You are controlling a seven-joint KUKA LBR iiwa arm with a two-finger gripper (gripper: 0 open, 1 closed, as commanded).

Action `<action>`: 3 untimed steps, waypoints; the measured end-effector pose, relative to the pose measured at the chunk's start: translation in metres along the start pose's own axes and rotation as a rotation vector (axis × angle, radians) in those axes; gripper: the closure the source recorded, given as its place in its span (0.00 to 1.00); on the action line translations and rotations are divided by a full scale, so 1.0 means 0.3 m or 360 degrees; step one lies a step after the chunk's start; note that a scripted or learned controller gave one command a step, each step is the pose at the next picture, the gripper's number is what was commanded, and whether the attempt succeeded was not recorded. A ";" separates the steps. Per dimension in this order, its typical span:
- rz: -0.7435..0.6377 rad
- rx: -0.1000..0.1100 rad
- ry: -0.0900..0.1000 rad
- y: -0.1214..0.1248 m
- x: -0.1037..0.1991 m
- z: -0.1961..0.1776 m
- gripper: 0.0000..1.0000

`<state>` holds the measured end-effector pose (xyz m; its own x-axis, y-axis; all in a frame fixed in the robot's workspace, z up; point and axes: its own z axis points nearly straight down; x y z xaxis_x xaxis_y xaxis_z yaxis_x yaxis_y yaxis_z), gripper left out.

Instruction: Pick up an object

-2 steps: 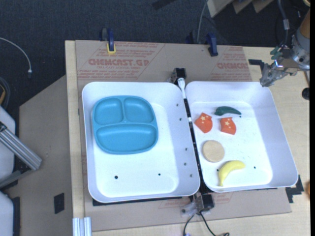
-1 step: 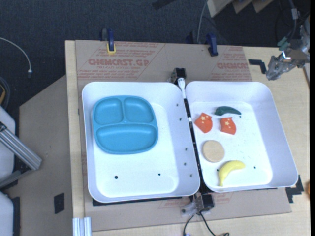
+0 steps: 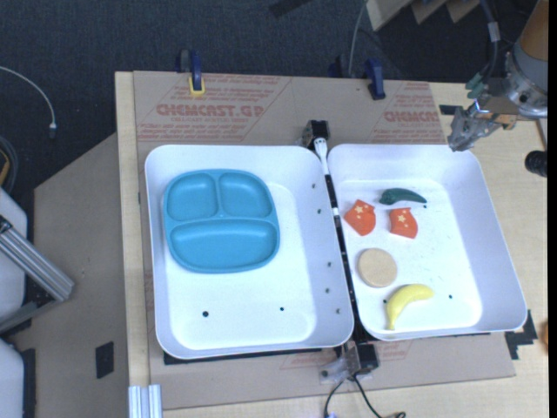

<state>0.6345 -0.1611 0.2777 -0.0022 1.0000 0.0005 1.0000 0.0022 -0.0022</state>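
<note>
The grey metal jaws (image 3: 464, 134) hang above the right white bin's (image 3: 496, 233) far right corner; whether they are parted I cannot tell. Inside lie a yellow plastic banana (image 3: 406, 301), two red strawberries (image 3: 359, 217), a tan round cookie (image 3: 378, 266) and a green pepper (image 3: 402, 197).

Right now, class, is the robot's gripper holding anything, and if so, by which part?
Nothing is held. The gripper hangs above the right white bin's far corner, apart from the toy food inside.
</note>
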 end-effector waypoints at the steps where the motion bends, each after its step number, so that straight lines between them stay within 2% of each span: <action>1: -0.0001 -0.0001 0.0001 -0.044 0.173 -0.010 1.00; 2: -0.0002 0.0000 0.0001 -0.094 0.317 -0.006 1.00; 3: -0.0001 0.0002 0.0000 -0.138 0.471 0.063 1.00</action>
<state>0.5927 -0.0200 0.2589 -0.0025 1.0000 0.0007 1.0000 0.0025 -0.0032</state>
